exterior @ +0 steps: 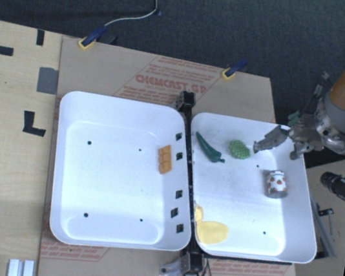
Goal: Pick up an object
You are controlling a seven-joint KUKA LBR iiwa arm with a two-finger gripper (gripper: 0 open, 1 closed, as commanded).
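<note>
- Task names no specific object; we count five candidates. Right bin holds a dark green pepper-like piece, a bumpy green lump, a small white-and-red ball-like toy and a yellow flat blob at lower left of that bin. Left bin holds only an orange waffle-like block near its right wall.
- Pincer sits at upper right of the frame over the right bin's top edge, fingers spread apart, nothing between them.
- Nearest target, we judge: green lump, just left of the pincer, apart from the pepper piece.
- Handling, our guess: all look like light toy food, probably plastic or rubber. Lump is compact and textured, so it should grip well across its middle. Ball-like toy may roll or squirt out. Pepper piece is thin, best taken across the narrow width. Yellow blob is flat and hard to get fingers under.
- Surface: smooth white bin floors, likely slippery, with low sloped walls; objects near walls are awkward.
- Room: bins rest on a cardboard sheet on the wooden table; open space around the lump.
</note>
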